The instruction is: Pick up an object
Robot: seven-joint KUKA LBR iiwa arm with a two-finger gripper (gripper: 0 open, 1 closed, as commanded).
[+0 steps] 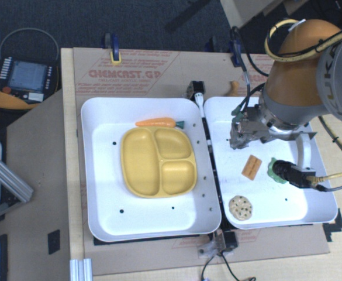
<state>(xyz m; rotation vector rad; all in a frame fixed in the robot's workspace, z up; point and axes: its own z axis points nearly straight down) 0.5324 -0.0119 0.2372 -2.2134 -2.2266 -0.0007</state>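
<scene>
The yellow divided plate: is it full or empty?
Empty: all three compartments of the yellow plate are bare; the carrot lies outside it.

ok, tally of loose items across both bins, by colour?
Yellow: 1, divided plate
Orange: 1, carrot
Tan: 2, wafer and cookie
Green: 1, partly hidden item
Total: 5

Divided plate (158, 160) in the left bin (100, 174), carrot (156, 122) just behind it, wafer (251, 167) in the right bin (279, 206), cookie (240, 207) before the wafer.
</scene>
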